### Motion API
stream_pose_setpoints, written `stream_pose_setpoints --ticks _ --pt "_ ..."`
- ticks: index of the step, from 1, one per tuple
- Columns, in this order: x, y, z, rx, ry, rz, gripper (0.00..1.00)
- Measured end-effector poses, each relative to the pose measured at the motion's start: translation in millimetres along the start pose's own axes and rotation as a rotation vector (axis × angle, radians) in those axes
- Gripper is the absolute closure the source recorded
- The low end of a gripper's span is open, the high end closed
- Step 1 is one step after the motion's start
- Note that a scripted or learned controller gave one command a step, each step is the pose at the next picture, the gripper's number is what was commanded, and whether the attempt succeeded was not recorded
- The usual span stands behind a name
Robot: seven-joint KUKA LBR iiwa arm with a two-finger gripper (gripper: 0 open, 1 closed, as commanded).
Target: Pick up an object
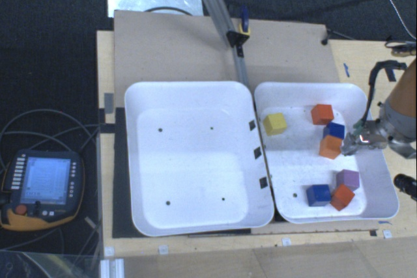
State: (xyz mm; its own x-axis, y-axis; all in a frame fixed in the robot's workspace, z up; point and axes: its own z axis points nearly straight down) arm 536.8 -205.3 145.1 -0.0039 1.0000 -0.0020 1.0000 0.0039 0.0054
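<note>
So the arm's reaching in over the right bin (374,159) and the gripper (355,141) is parked right at the cluster along that bin's far-right side. The orange cube (330,147) is what I'd bet it's going for: it sits just to the left of the jaws, looks like it's touching them or as good as. Directly behind it, toward the bin's back wall, is a small blue cube (335,130) pressed up against it, and behind that a darker orange-red cube (322,114).

Honestly can't tell whether the jaws are spread or pinched. That end of the arm is a blurry metallic blob from where I'm looking, and nothing shows clearly between them, so I wouldn't call it a grasp.

The orange cube itself: small, matte, sharp-edged block, turned a bit off square to the bin walls, no real long axis to speak of. Should be easy to pinch if the jaws land on two flat faces, but the blue one crowding its back side could get in the way.

Rest of the right bin: yellow cube (275,123) near the left wall, and a blue (318,194), orange (342,196) and purple (348,179) bunch at the front.
</note>
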Motion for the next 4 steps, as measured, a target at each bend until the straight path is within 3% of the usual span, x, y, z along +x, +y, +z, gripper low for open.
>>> stream_pose_setpoints --ticks 2,4 --pt "1 -7 -93 -0.002 -0.001 0.0 1.0" --pt "104 25 -83 0.003 0.004 -0.007 1.0"
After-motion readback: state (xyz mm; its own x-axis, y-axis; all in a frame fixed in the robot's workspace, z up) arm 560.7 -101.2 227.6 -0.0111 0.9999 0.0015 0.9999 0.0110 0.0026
